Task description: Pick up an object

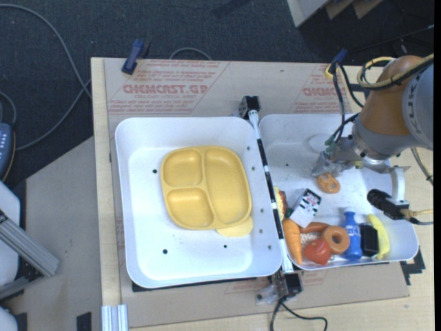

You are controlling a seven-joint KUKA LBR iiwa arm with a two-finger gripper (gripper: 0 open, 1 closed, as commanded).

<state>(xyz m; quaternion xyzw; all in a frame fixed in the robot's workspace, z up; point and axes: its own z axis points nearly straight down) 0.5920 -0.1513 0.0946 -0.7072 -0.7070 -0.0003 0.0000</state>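
The arm point(389, 112) reaches in from the right over the right bin point(289, 136), which sits on the desk point(207, 88) beside the left bin point(138, 205). Its end effector point(329, 163) is low over the middle of the right bin. From this angle it cannot be told whether the end effector is spread or pressed together, and nothing can be seen held in it.

A small tan ring point(329, 183) lies on the bin floor just below the end effector, at its tip or very near it; contact cannot be made out. The ring lies apart from the other things, which crowd the near edge of the same bin.

A white and black card point(305, 207) lies tilted near the bin's left wall. Below it, an orange carrot point(292, 240) lies along that wall, with a red tomato point(316, 252) just beside it. A brown donut point(337, 238) touches the tomato's upper right. To the right come a blue bottle point(351, 234), a black block point(369, 240) and a yellow banana point(381, 234), packed side by side.

The left bin holds a yellow divided plate point(205, 187) near its centre, with a paler yellow piece point(234, 231) showing from under the plate's lower right edge.
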